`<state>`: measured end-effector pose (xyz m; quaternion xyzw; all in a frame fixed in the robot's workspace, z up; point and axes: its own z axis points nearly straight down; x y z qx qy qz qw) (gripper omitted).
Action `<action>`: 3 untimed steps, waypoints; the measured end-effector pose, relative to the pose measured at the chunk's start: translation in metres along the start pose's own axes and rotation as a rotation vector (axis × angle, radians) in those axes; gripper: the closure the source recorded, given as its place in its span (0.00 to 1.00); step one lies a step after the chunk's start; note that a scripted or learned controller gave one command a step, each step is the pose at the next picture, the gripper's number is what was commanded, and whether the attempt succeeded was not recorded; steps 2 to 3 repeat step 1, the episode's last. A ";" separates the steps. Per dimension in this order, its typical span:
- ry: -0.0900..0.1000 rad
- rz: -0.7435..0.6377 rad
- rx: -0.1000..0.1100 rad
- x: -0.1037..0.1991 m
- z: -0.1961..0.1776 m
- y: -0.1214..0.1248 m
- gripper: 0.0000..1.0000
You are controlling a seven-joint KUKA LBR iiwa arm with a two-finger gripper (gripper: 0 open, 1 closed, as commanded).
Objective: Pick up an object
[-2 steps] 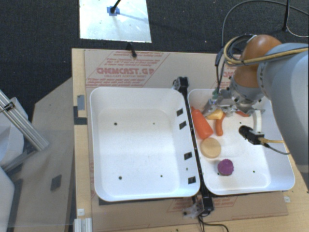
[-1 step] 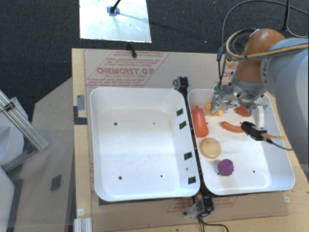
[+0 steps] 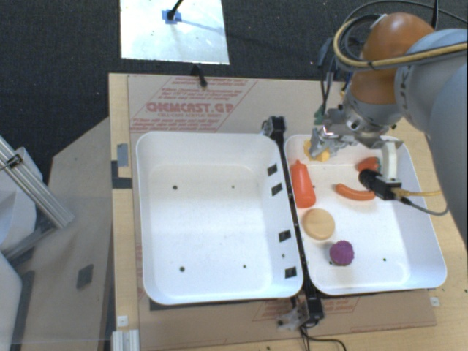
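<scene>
Trouble is most likely to come from crowding at the far edge of the right bin (image 3: 428,258), where the hand (image 3: 322,146) hangs low over a small yellow object (image 3: 319,154) tucked close to the bin's far wall and the divider between the bins. Whether the hand is apart or together I cannot tell, since the wrist and its housing cover that part, and nothing can be made out in its grip. The yellow object is mostly hidden beneath the hand, so its shape is unclear. An orange bottle (image 3: 302,183) lies just beside it along the divider; a descent slightly off could nudge that bottle or catch the bin wall instead of closing on the target. Toward the middle of the same bin lie an orange sausage-shaped piece (image 3: 354,191), a tan round disc (image 3: 319,224) and a purple ball (image 3: 341,252), well apart from the hand. The left bin (image 3: 146,196) sits alongside. I judge a glancing grip on a small, low object the main risk.
</scene>
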<state>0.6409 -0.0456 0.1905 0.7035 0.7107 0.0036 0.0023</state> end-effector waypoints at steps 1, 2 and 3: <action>0.000 -0.002 0.003 0.076 0.005 0.024 1.00; 0.000 -0.002 0.003 0.076 0.005 0.024 1.00; 0.000 -0.002 0.003 0.076 0.005 0.024 1.00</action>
